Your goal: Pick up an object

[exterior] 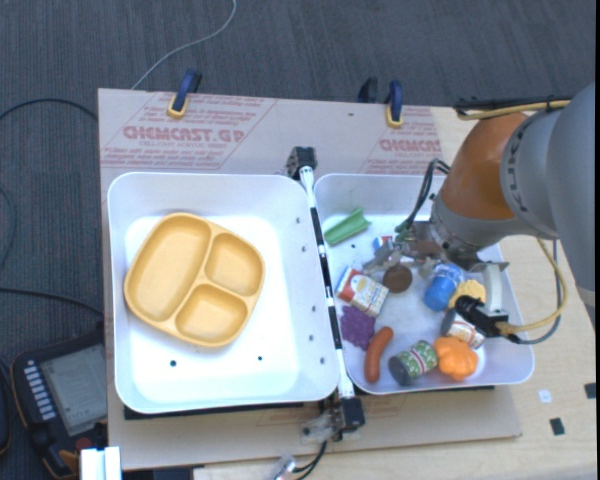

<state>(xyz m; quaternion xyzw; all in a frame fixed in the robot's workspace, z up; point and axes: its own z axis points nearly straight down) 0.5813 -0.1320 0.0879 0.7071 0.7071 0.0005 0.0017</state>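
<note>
The right bin [510,368] holds several small toys. A green piece [345,226] lies at its far left. A red and white carton [363,291], a purple piece [357,326] and a red sausage [378,354] sit along its left side. A small can [412,361] and an orange fruit [457,358] rest near the front. A blue cup [442,288] and a yellow piece [471,292] are in the middle. My gripper [404,254] is low in this bin, just above a brown round object [397,278] and right of the carton.
The left bin [160,383] holds a yellow three-compartment plate [193,278]. A black divider bar [320,268] runs between the bins. The grey and orange arm [500,183] covers the right bin's far right corner. Cables lie on the floor at the left.
</note>
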